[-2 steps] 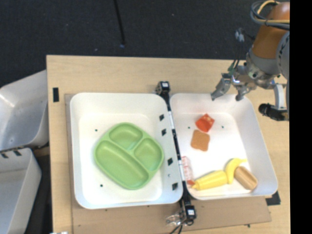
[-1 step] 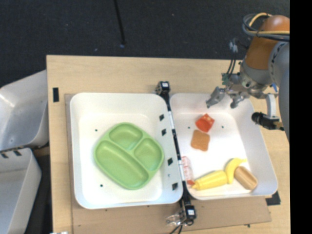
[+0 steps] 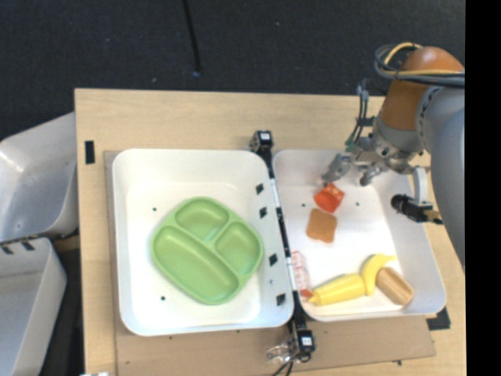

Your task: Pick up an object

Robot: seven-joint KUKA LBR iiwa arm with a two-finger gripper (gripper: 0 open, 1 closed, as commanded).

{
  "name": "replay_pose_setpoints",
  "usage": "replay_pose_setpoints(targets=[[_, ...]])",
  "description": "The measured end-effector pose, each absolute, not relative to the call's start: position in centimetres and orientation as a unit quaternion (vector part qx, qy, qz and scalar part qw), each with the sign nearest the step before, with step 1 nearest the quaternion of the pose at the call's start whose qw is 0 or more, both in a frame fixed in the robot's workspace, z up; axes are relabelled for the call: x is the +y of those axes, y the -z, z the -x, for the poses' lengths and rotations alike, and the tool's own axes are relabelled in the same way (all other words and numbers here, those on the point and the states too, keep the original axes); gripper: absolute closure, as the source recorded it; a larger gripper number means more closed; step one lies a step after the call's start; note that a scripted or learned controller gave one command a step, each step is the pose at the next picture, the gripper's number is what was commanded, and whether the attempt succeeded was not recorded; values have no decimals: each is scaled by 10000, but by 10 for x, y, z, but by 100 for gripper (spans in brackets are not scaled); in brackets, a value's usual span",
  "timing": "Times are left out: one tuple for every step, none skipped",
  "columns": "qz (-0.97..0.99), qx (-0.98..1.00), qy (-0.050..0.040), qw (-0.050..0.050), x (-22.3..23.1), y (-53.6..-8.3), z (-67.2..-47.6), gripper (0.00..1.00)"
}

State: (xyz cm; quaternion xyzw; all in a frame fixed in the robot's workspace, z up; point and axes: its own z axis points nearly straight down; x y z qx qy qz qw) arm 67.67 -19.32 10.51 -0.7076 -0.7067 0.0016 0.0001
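dark carpeted floor; pale wooden bench

Green divided plate in the left white bin on a wooden bench.

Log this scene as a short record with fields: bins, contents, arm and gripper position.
left bin: holds a green divided plate
right bin: holds four loose items
red item: near the bin's middle, just below the gripper
brown flat piece: directly in front of the red item
yellow banana-like toy: along the front edge
tan cylinder: beside the yellow toy, at its right
arm: reaches in from the right, over the right bin's far side
gripper: low above the red item, nothing seen between its fingers
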Motion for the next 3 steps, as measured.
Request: replay_pose_setpoints(targets=[[7071, -7071, -2, -40, -195, -121, -679, 100], [7065, -7077, 17, -27, -196, -165, -683, 100], [7061, -7081, 19, -37, -197, -221, -684, 100]])
